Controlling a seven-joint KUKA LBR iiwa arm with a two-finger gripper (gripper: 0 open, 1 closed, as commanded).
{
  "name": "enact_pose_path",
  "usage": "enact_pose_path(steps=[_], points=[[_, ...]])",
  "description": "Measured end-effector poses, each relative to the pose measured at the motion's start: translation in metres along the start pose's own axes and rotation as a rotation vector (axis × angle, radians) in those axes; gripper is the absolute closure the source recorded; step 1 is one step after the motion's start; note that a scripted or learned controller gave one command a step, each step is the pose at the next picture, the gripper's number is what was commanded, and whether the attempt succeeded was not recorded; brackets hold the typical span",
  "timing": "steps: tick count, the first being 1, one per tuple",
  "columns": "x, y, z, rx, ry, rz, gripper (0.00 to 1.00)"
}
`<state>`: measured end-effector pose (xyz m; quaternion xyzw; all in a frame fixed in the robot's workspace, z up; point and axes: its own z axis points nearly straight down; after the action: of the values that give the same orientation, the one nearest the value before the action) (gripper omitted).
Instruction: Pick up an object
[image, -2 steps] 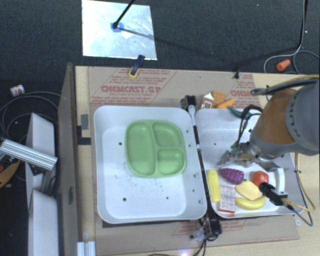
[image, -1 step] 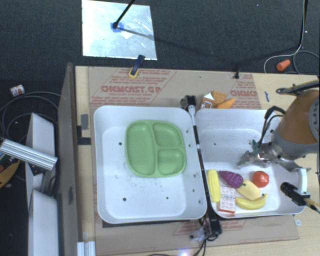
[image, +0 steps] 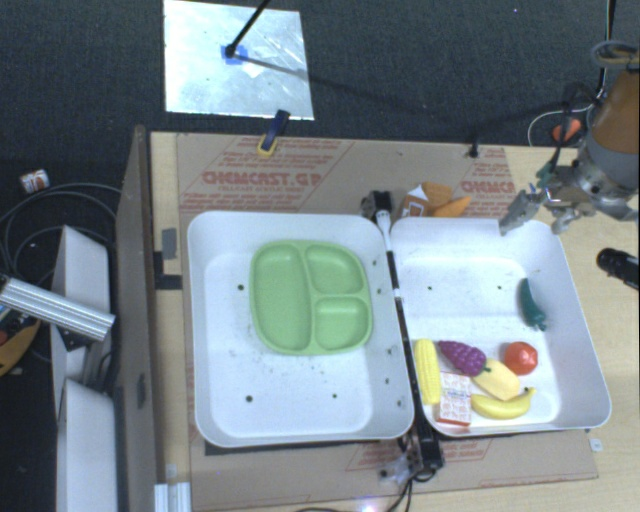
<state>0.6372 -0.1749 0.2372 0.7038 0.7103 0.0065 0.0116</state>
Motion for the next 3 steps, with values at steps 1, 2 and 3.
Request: enact_pose_path(steps=[1, 2, 3], points=[[-0.032, -0.027, 0.143, 0.033, 0.008, 0.01, 0.0], [-0.031, -0.041, 0.005, 0.014, 0.003, 0.008, 0.0], [-0.031, -0.038, 0.052, 0.025, 0.006, 0.007, 0.0]])
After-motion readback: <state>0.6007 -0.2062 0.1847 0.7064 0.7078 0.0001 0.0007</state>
